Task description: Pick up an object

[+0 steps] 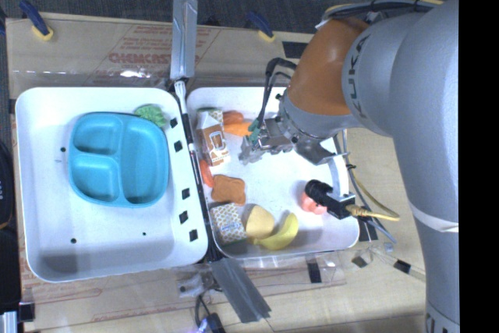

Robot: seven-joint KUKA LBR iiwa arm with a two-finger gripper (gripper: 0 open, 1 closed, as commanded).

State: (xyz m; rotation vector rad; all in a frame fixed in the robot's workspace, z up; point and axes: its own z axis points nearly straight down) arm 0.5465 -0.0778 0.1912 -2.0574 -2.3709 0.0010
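My gripper (pixel 253 146) hangs over the upper left part of the right bin (pixel 274 99), close above the bin floor. Just left of it lies a brown and white carton (pixel 212 139), and an orange piece (pixel 233 121) sits just above and to its left. A small green and orange bit (pixel 253 129) shows right at the gripper's upper edge. Lower in the same bin lie a brown bread slice (pixel 228 189), a checkered packet (pixel 227 221), a yellow lemon (pixel 260 221), a banana (pixel 285 233) and a pink item (pixel 313 206).
The left bin (pixel 47 246) holds a blue divided plate (pixel 120 158) and a green leafy item (pixel 153 115) at its top right corner. A thin orange item (pixel 206 172) lies along the right bin's left wall. The arm covers the right bin's right side.
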